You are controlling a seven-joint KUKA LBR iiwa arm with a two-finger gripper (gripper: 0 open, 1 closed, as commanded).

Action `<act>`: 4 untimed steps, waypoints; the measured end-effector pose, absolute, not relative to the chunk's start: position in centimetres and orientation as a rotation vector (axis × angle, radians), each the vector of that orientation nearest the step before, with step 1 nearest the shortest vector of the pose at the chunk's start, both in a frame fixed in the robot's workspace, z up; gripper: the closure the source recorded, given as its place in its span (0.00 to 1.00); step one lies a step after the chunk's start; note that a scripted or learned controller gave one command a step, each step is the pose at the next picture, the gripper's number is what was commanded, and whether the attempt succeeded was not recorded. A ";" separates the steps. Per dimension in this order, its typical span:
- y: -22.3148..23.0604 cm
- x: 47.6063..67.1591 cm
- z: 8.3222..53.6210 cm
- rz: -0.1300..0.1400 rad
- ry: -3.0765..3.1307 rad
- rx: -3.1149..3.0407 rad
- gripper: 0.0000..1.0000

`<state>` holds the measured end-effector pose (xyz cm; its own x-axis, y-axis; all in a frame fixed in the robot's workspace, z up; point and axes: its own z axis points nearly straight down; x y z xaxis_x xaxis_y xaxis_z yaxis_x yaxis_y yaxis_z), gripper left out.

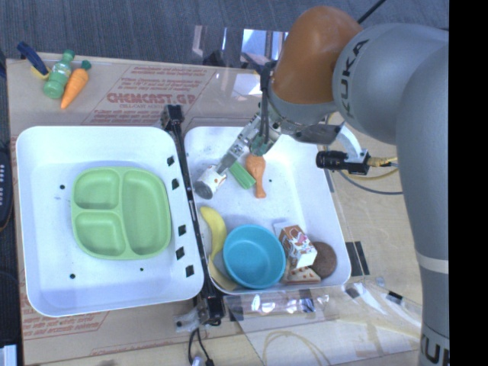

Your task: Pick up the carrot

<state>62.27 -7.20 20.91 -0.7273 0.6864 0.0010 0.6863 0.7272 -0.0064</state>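
Note:
An orange carrot [258,175] lies in the right bin [320,204], in its upper middle, with its thin tip pointing toward the front. A green piece [242,175] lies right beside it on the left. My gripper [258,149] hangs directly over the carrot's thick upper end, at or very near it. I cannot see whether it has hold of the carrot. A second toy carrot [74,87] lies outside the bins on the bench at the far left.
A grey-white cylinder [210,181] lies left of the carrot. A blue bowl [254,255], a banana [214,228], a coloured box [298,247] and a brown round item [326,258] crowd the right bin's front. The left bin [38,204] holds a green divided plate [122,212].

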 end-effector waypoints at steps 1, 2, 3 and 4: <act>-2.4 63.8 19.5 0.003 -2.621 -1.730 1.00; -2.5 63.8 19.5 0.004 -2.621 -1.733 0.00; -6.4 59.7 38.1 0.001 -2.737 -1.563 0.00; -8.8 60.2 27.2 0.013 -2.705 -1.580 0.00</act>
